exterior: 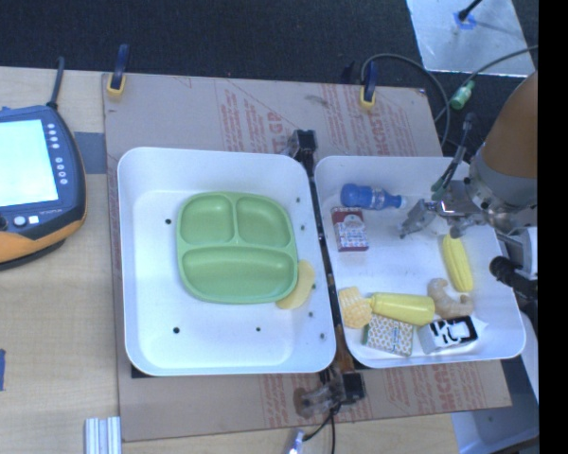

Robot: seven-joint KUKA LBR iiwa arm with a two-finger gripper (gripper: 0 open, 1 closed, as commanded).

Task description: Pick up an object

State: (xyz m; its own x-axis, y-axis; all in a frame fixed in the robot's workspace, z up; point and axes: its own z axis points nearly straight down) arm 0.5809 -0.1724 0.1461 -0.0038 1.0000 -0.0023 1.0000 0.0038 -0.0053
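A: What do we have on the bench?

B: We see two white bins side by side. The left bin [142, 253] holds a green divided plate [237, 248], with a pale yellow piece [299, 288] touching its lower right corner.

A: And the right bin [407, 170]?

B: That is where we find the loose objects. A blue bottle [367, 197] lies near the upper left, and just below it sits a small red and white box [350, 230]. Along the lower edge we count a yellow corn piece [354, 305], a patterned packet [389, 334], a yellow bottle-shaped object [403, 305] lying flat, a tan ginger-like piece [450, 298] and a black and white card [452, 331]. A yellow corn cob [456, 263] lies more or less upright on the right side of the bin.

A: Where is the gripper [434, 214]?

B: We see it over the upper right part of the right bin, coming in from the right, above the corn cob and to the right of the blue bottle. Its fingers [415, 223] look spread apart, and we see nothing between them. Every object lies on the bin floor.

A: Anything outside the bins?

B: A handheld control pendant [24, 183] with a bright screen rests at the left edge of the bench.
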